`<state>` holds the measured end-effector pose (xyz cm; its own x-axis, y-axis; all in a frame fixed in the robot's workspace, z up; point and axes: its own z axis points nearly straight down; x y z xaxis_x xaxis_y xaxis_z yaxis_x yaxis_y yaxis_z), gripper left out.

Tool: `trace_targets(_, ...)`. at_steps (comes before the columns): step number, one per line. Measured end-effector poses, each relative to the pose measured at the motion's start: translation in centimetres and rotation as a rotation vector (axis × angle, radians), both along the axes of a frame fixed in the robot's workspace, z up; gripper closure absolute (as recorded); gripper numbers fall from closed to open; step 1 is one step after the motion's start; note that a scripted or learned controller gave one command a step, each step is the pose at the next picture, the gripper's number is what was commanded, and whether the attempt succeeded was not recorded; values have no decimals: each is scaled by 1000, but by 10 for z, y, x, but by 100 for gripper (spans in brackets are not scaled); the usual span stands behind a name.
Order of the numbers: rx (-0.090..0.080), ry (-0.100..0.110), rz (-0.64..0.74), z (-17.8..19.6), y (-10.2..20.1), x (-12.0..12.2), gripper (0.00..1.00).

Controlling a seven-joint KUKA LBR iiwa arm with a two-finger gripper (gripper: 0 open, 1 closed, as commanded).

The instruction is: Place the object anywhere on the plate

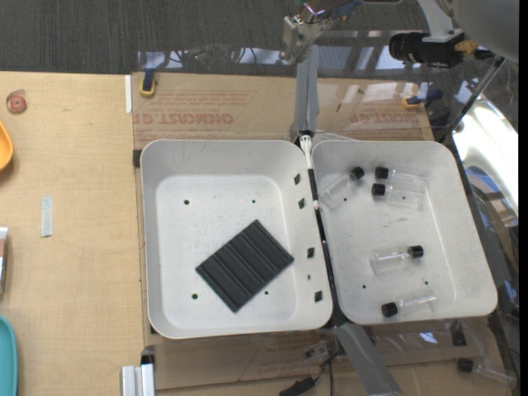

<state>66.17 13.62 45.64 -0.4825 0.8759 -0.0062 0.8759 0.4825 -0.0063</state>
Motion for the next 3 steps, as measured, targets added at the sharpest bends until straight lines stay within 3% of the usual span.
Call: trace_targets(3, -9, 3, 0, 23, 0, 3, 100)
